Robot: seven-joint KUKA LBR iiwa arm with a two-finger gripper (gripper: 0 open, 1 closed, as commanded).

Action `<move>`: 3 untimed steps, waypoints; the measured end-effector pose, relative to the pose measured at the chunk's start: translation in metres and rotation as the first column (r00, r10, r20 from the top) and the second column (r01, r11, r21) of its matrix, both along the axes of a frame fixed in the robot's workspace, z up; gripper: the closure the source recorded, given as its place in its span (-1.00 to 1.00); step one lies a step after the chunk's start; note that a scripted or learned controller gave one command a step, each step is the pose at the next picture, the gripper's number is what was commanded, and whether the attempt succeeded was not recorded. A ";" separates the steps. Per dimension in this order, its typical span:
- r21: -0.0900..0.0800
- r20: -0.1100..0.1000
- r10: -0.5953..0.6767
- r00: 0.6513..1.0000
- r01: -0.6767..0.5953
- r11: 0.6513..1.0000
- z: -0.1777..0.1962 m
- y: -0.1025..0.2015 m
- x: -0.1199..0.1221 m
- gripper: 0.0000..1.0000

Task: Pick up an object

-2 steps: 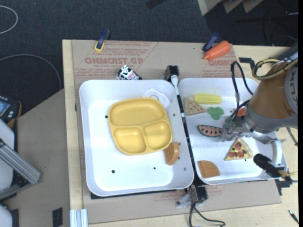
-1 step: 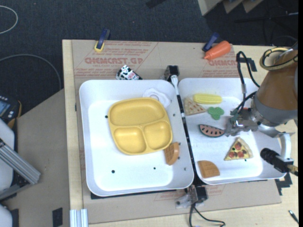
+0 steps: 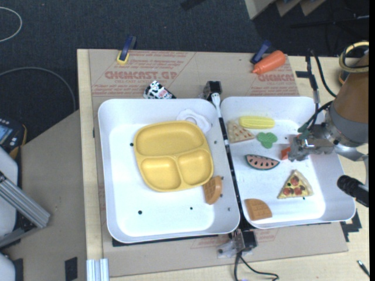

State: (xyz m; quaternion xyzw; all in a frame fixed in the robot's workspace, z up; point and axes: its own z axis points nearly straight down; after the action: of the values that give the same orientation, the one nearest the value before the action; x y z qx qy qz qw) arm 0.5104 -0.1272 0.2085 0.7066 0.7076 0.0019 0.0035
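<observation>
We see the divided tray point(image 3: 173, 155) in the left bin point(image 3: 117, 174), corn point(image 3: 256, 122), watermelon slice point(image 3: 261, 161) and pizza slice point(image 3: 295, 185) in the right bin point(image 3: 328, 209).

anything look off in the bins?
Mostly tidy. The brown piece in the left bin leans against the yellow tray's corner instead of lying flat. A cow-patterned toy sits outside the bins.

Arm comes in from the right edge, wrist bent down low, gripper point(image 3: 295, 147) pointing left at mid-depth, fingers hard to make out.
</observation>
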 end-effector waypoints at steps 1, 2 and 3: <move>0.000 -0.003 0.000 1.000 0.000 1.000 0.018 0.000 0.001 1.00; 0.002 -0.004 0.004 1.000 -0.004 1.000 0.009 0.036 0.033 1.00; 0.003 -0.002 0.004 1.000 -0.004 1.000 0.012 0.071 0.074 1.00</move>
State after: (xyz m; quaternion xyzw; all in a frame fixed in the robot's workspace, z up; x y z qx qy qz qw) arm 0.5845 -0.0566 0.2201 0.7051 0.7091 0.0020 0.0017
